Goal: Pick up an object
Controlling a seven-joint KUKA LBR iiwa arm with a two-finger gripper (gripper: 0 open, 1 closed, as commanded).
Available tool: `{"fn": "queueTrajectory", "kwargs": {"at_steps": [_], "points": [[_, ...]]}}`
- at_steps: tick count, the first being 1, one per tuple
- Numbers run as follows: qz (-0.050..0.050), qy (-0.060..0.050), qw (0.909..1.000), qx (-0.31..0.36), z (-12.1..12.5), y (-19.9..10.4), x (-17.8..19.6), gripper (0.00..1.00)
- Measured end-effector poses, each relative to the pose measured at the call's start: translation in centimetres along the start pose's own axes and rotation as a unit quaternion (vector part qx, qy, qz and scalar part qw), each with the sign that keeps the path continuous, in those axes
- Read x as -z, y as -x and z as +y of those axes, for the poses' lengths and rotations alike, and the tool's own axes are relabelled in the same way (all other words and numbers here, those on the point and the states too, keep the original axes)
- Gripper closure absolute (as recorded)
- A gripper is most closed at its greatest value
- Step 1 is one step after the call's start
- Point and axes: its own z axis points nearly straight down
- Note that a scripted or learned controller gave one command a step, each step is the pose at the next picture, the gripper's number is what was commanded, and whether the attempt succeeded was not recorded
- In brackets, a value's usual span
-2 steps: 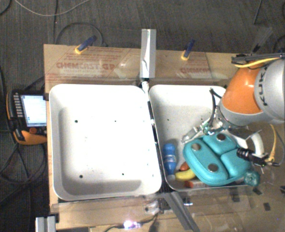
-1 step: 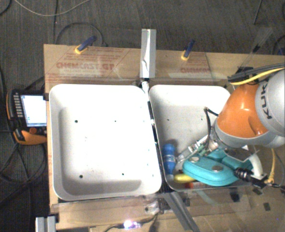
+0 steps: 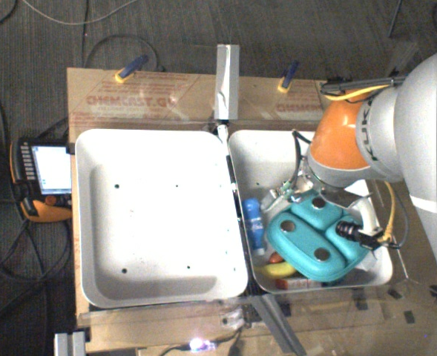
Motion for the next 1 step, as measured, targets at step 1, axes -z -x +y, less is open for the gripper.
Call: {"fn": "queueTrajectory", "kwargs": {"at_steps": [1], "points": [[0.003, -0.002, 0.9999, 0.015, 5.16, 3.52, -0.23, 0.00]]}}
